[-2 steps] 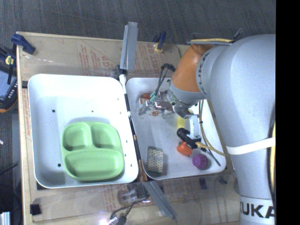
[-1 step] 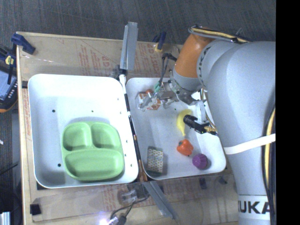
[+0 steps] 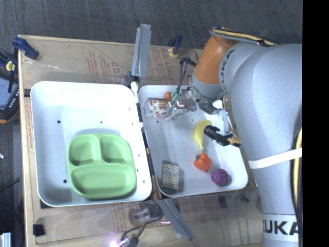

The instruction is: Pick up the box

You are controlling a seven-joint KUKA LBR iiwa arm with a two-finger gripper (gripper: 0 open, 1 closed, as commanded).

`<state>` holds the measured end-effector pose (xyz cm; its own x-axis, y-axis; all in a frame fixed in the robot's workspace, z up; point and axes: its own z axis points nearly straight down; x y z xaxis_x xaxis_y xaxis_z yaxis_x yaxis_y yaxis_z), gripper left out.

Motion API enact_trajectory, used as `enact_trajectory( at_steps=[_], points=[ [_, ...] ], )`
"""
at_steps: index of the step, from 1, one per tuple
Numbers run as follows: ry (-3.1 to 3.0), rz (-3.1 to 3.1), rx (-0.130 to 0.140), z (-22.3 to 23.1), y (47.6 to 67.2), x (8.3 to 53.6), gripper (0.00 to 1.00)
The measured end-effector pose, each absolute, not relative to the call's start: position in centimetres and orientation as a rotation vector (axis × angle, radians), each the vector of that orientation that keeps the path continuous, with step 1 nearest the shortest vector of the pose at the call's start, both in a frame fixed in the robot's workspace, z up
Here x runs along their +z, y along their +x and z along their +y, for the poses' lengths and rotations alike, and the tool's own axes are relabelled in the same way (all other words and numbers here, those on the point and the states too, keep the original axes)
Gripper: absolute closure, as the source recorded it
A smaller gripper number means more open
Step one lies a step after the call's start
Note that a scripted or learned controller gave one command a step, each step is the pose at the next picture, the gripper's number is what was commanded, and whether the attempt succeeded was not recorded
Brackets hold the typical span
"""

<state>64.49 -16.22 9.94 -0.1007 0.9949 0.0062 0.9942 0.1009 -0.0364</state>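
Where the pincer point(image 3: 175, 107) reaches, it touches the box point(image 3: 157, 107).

Glossy white plastic bins point(image 3: 51, 138); matt green plastic tray point(image 3: 103, 166); bare wooden tabletop point(image 3: 77, 55); printed cardboard box point(image 3: 157, 107).

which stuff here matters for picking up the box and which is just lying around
For the job: box, gripper, right bin.

Lying about: banana, orange toy, purple ball, patterned sponge, green divided tray, left bin.
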Motion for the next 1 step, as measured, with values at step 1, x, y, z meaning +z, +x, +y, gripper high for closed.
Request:
enact_trajectory(
  at_steps=[1],
  points=[
    [-1.726, -2.623, 0.001, -14.37, 62.96, 16.84, 1.00]
  ],
)
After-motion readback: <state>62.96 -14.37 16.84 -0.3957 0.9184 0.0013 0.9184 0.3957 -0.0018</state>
